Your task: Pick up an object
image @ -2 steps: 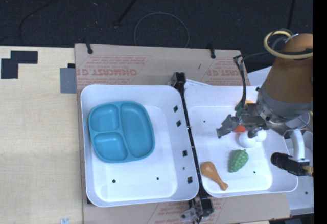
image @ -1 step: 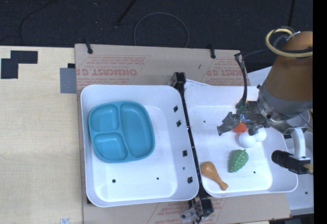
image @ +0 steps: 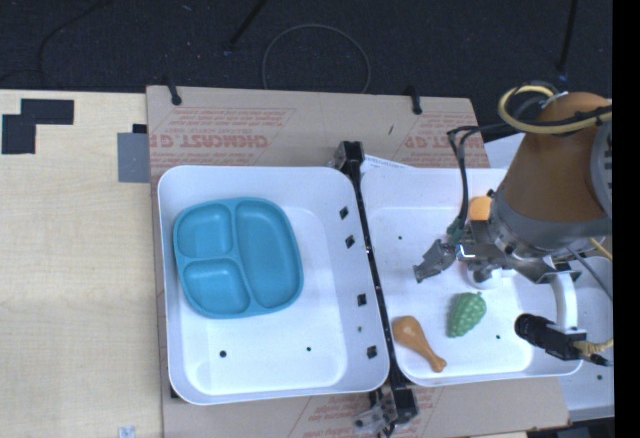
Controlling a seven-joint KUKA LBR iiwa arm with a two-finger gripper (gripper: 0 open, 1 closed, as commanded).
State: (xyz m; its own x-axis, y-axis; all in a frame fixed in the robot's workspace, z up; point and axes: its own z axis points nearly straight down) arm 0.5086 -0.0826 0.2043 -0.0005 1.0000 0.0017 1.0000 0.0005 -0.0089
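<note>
A pale wooden surface holds a sheet of cardboard with two white bins on it, and a dark floor with cables lies behind. The left bin has a blue divided plate in it. The right bin has a green bumpy toy, a tan drumstick toy near the front, and a small orange thing tucked by the arm. The gripper hangs low in the right bin, just up and left of the green toy, and I cannot tell how it is set. To do this well, it should move right over one toy, go straight down, and squeeze its middle. The green toy is nearest. The drumstick lies close by, and the bin's front wall is close too, so the gripper could bump them.
</note>
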